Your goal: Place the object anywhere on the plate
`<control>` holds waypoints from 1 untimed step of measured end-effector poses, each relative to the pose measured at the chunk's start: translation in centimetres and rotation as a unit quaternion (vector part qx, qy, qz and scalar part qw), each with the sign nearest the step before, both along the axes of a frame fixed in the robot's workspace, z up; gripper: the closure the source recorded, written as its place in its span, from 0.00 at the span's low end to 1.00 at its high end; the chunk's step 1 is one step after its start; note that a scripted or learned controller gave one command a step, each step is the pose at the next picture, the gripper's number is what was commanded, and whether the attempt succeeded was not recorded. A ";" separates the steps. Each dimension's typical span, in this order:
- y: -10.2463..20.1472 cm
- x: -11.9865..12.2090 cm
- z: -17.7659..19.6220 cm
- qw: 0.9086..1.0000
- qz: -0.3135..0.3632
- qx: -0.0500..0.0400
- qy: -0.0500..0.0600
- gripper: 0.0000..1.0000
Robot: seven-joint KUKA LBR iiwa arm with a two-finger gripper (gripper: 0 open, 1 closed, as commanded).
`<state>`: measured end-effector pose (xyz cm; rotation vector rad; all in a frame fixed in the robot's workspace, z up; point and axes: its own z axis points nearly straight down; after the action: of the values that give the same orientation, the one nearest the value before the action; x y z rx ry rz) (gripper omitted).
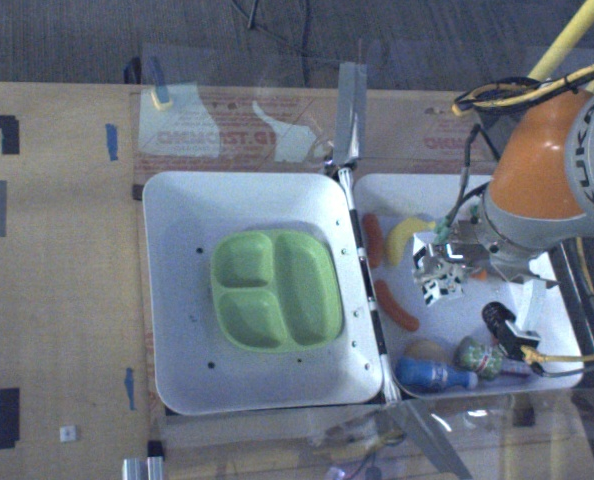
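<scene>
Your hand (443,268) hovers low over the right bin (567,298) to pick; I cannot tell its grip; the plate (275,290) waits.

A tan counter (57,268) carries two shallow white bins side by side, touching along a metal divider. The left bin (177,218) and the right bin (567,308) sit on a printed cardboard sheet (227,133). Blue tape strips (111,141) and black corner marks (2,133) lie on the counter's left part.
</scene>
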<state>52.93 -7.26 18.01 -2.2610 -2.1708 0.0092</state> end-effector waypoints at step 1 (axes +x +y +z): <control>-1.2 -0.2 0.0 0.994 0.107 0.001 0.000 1.00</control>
<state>52.70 -8.42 18.02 -2.0148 -2.3989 0.0085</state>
